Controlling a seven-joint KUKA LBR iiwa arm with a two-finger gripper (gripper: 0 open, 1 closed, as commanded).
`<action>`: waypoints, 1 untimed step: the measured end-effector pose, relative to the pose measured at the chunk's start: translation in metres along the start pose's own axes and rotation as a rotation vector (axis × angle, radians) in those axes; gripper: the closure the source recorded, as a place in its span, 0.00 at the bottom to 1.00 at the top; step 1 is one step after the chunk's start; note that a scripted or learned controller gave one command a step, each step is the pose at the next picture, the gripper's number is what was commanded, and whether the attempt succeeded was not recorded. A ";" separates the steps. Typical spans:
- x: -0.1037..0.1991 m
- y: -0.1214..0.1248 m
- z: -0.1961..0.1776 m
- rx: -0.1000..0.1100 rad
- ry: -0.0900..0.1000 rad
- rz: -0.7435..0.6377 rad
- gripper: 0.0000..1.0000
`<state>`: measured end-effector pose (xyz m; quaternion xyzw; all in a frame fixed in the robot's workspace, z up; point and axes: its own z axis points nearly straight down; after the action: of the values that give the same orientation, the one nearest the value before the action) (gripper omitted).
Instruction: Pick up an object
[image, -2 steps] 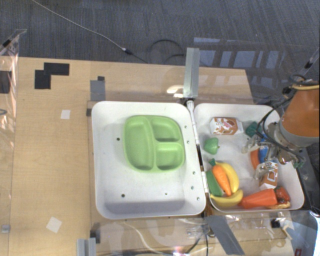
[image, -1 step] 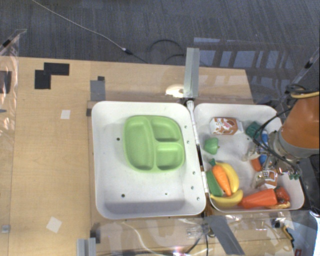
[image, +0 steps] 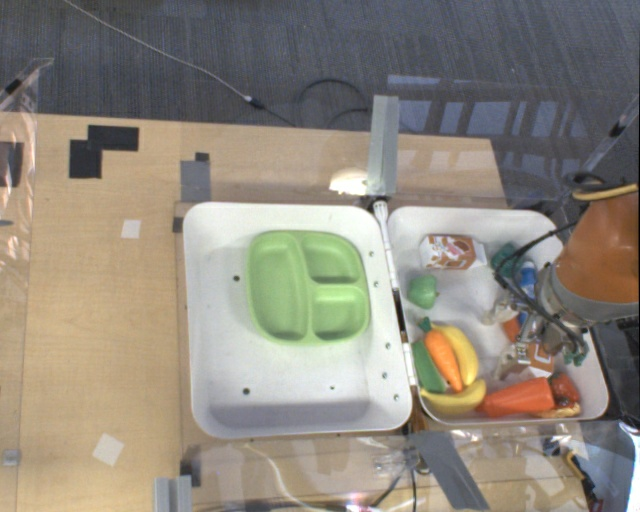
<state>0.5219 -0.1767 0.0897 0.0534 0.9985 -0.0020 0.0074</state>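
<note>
Orange carrot (image: 521, 398) lies in the right bin (image: 452, 222), along the near wall, long axis left-right, just below the hand (image: 537, 345). Hand hovers low over the bin's right side; finger state cannot be told from this view. Bananas (image: 458, 372) and a small carrot (image: 441, 356) crowd the left. Left bin (image: 210, 320) holds a green divided plate (image: 305, 285). Light wood table (image: 90, 330).

Gripper (image: 527, 347) over right bin (image: 470, 222)

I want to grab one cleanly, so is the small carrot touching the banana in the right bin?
Touching. The camera view shows the small carrot lying against the banana, with no gap between them.
</note>
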 end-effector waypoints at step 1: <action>-0.004 0.001 -0.013 0.001 -0.011 -0.007 1.00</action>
<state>0.5260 -0.1756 0.1033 0.0500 0.9987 -0.0027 0.0131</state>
